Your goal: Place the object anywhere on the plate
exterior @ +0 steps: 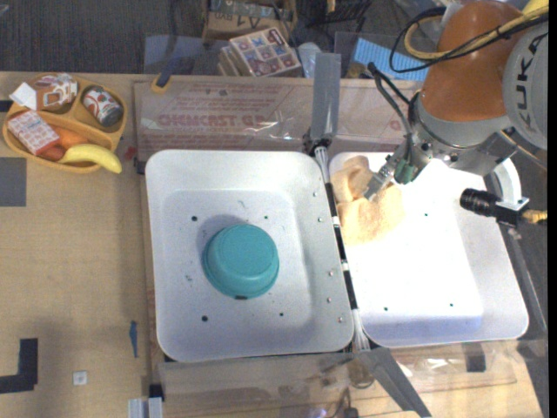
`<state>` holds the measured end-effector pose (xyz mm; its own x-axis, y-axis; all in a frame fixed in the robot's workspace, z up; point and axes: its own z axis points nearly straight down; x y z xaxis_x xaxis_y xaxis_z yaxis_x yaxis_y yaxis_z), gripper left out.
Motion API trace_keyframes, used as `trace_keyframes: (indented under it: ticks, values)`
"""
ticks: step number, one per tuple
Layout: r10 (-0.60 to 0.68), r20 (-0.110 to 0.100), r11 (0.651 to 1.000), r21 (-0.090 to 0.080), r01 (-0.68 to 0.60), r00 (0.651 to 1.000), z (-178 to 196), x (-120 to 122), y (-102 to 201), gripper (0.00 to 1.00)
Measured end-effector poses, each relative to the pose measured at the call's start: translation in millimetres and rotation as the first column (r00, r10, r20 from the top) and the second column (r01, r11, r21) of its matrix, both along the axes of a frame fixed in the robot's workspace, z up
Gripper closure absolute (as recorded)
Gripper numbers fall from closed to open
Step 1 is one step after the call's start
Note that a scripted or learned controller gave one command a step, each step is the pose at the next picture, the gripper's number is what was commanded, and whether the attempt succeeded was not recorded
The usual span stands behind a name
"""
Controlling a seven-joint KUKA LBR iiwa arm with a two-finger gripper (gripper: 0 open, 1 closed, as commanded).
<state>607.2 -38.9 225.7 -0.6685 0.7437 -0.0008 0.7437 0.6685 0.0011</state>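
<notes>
You've got the arm (474, 68) filling the upper right of the frame, orange band up top, reaching down-left into the right bin (435, 277). The left bin (165, 233) sits centre-left, w/ the two bins touching along a seam at mid-frame.

The teal plate (242, 259) is in the middle of the left bin, alone there. It's round, looks raised like a shallow dish, and is well apart from the arm.

The object (370, 216) is a pale tan, lumpy thing, prob. soft, in the upper-left corner of the right bin, up against the wall nearest the seam. It's not on the plate yet.

The gripper (380, 187) is at the object's top edge, angled down-left, touching it or just above it. You can't tell from this angle whether it's wide, narrow or has hold of anything, so don't count it as a grasp.

Step in hand, as I read it: the pick, approach/grasp phase. The transfer hasn't started.

Next move needs:
- a confirmed grip before the lift; the bin wall is close, so there's little room on that side
- a lift high enough to clear both bin rims at the seam
- travel left and slightly down-frame to over the plate, then lower and release. Anywhere on the teal counts.
</notes>
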Motion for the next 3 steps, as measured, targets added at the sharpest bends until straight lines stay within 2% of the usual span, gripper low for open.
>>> trace_keyframes:
  ticks: [1, 2, 3]
  values:
    - [0.387, 0.002, 0.922, -0.001, -0.387, 0.922, -8, -30, 37, 1.0]
    - [0.711, 0.001, 0.703, -0.001, -0.711, 0.703, -14, -54, 75, 1.0]
    - [0.746, 0.001, 0.666, 0.0, -0.746, 0.666, -6, -88, 118, 1.0]
